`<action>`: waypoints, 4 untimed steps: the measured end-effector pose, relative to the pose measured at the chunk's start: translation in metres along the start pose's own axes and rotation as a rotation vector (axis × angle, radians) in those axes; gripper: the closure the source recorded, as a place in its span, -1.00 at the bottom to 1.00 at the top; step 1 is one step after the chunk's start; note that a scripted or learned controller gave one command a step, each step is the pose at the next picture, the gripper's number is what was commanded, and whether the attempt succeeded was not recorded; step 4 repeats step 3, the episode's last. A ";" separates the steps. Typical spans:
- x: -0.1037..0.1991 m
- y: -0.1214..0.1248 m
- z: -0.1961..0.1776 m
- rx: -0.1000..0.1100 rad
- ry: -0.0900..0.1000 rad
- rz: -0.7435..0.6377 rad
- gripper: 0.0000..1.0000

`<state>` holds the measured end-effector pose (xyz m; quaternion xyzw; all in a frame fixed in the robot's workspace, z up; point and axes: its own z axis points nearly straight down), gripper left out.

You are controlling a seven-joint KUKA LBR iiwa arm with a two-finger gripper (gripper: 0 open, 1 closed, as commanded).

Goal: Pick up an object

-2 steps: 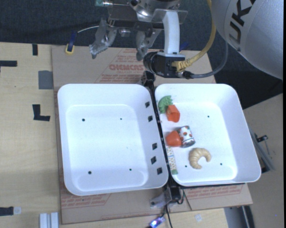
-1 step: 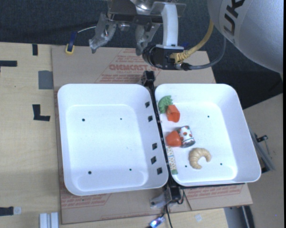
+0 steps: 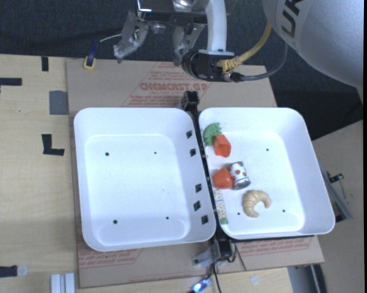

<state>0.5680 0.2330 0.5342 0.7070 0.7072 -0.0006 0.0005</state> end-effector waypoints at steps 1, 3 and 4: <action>0.000 0.003 0.000 0.000 0.000 0.000 1.00; 0.000 0.012 0.000 0.000 0.000 0.000 1.00; 0.000 0.012 0.000 0.000 0.000 0.000 1.00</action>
